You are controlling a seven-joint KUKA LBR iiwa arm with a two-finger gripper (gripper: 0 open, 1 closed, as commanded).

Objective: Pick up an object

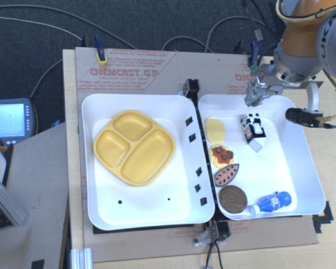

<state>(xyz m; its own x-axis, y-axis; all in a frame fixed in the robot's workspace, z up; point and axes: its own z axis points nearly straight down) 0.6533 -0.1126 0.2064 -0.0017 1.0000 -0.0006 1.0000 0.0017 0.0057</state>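
My two-finger gripper (254,96) hung over the far edge of the right-hand shallow white bin (302,167), and from above I could not tell whether it was released or clenched, though nothing showed in its grip. The nearest candidate was the small black-and-white blocky toy (253,130), lying just below the gripper in the bin's upper middle — it looked light, rigid and not fragile, so I judged a pinch across its narrow sides would serve best. The flat yellow disc (215,130) and the brown round cookie-like disc (233,198) lay low against the floor — harder to get under, I reckoned.
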